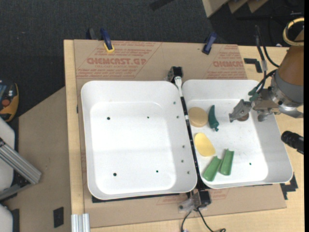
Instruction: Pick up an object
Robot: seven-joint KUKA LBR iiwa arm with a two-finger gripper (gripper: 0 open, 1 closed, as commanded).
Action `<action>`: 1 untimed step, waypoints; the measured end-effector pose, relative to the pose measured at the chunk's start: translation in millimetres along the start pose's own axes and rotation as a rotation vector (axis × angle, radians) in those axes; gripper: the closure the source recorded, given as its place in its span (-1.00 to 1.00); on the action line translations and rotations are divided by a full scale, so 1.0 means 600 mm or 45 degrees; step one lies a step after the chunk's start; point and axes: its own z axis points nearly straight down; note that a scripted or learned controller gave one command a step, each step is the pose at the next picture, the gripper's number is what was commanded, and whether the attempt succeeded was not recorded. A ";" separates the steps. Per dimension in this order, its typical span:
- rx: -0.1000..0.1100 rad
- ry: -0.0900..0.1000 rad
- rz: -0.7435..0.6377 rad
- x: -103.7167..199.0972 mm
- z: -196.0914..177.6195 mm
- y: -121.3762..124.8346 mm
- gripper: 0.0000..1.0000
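Grey two-finger gripper (pixel 240 112) hangs over the right shallow white bin (pixel 270 175); jaws' spread cannot be told. Nothing seen between them. Tan round disc (pixel 197 116), dark green curved piece (pixel 213 118), yellow oval piece (pixel 204 144) and two green blocks (pixel 218 164) lie in that bin's left half.

text: "CHEMCAST GP" in red | on: brown board (pixel 145 52) under bins

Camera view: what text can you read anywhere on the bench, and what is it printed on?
"CHEMCAST GP": red print on the brown board under the bins, upper left, at a slant.
The same red print repeats at the board's upper right, upside down and partly covered by the right bin; only partly legible.
Smaller red lines beneath both: too blurred to read.
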 end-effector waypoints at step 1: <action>-0.018 -0.010 0.007 -0.108 -0.199 -0.025 -1.00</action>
